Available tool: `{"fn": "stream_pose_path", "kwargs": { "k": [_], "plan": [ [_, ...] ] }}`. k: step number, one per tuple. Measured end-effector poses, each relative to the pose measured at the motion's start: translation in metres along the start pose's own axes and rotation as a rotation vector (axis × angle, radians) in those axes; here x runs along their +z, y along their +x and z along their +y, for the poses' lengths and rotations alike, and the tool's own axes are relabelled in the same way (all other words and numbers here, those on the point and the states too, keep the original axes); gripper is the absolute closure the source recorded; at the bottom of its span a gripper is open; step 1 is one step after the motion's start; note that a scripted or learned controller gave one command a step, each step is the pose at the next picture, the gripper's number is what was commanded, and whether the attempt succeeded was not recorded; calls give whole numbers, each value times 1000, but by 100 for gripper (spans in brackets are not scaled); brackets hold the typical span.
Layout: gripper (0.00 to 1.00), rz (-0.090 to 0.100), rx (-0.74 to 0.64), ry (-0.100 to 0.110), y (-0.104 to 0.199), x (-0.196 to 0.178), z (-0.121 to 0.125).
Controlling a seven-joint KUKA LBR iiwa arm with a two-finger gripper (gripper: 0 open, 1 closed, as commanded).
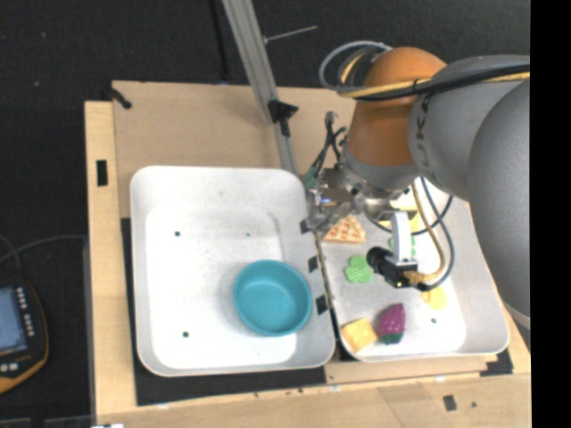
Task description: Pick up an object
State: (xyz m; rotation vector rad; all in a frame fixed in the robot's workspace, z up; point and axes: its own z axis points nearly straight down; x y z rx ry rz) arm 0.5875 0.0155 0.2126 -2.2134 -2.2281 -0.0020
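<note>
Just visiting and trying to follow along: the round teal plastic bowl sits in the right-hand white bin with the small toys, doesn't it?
Not quite. The camera view shows the round teal plastic bowl in the left-hand white bin. The small toys, such as the purple berry-shaped piece and the yellow block, lie in the right-hand white bin.

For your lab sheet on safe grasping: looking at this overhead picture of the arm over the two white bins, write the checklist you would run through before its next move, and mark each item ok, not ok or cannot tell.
1. Objects to pick lie in the right bin: ok. A green piece, a purple piece, a yellow block and an orange wedge are there.
2. Gripper is above the right bin: ok, near its left wall beside the wedge.
3. An object is in the gripper: cannot tell.
4. Blue bowl is out of the arm's way: ok, it sits in the left bin.
5. Cables by the wrist are clear of the objects: cannot tell.
</note>
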Motion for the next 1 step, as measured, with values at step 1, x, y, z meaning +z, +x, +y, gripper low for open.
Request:
{"fn": "stream_pose_path", "kwargs": {
  "k": [1],
  "plan": [
    [100,0,2,-2,45,-17,-11]
  ]
}}
